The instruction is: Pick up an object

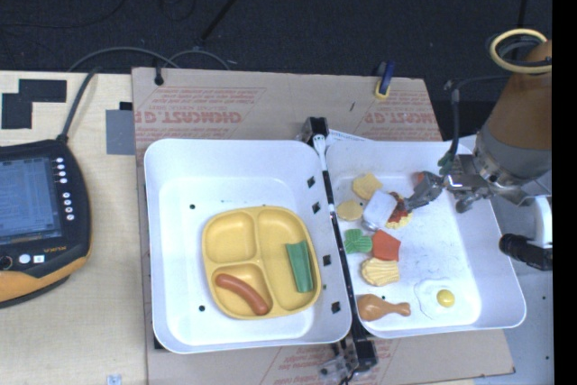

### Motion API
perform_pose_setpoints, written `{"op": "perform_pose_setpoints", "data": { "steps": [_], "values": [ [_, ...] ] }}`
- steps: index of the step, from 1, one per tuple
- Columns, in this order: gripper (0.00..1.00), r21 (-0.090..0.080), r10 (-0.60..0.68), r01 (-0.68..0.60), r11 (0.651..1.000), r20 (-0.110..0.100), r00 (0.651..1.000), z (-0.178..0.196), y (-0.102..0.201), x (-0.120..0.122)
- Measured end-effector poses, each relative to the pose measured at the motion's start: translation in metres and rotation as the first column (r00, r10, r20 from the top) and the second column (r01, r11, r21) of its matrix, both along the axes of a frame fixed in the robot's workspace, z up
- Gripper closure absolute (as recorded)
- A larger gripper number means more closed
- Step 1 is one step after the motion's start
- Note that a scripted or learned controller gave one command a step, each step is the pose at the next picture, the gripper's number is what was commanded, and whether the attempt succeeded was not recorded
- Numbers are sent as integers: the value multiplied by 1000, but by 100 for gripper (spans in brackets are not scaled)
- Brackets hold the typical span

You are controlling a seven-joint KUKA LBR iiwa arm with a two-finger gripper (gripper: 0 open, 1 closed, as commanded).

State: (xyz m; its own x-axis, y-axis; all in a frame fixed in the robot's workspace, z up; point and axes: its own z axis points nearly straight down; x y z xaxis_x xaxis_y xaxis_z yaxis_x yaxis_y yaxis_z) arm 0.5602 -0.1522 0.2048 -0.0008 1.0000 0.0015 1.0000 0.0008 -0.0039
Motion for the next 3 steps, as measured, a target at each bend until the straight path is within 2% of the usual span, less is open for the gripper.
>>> {"op": "perform_pose_setpoints", "data": {
  "steps": [1,2,3],
  "values": [
    [0,7,14,-14,1000,-7,1000,-19,156,-55],
    [100,0,-2,2,1000,-5,1000,-8,145,-53],
    [100,3,4,-4,1000,15,1000,133,183,-84]
  ]
}}
